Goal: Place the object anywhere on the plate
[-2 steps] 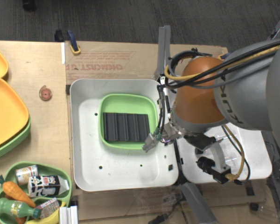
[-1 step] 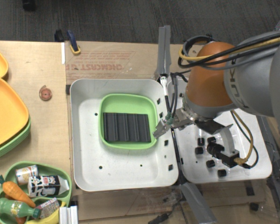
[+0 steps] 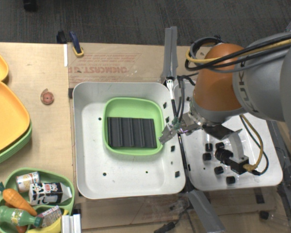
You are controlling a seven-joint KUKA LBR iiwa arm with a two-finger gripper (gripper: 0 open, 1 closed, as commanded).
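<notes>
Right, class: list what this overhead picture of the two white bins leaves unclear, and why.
- Gripper: too small and blurred to tell open or shut.
- Shallow right white bin: mostly covered by the grey and orange arm.
- Yellow plates: cut by the left edge.
- Dark ribbed slab on the green square plate: identity unclear.

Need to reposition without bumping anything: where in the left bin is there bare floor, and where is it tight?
Bare floor in the left bin lies below the green plate, to the front wall, and in a strip along its left wall. The black ridged block covers most of the plate. Tight: the right edge, where the gripper hangs at the plate's rim.
</notes>
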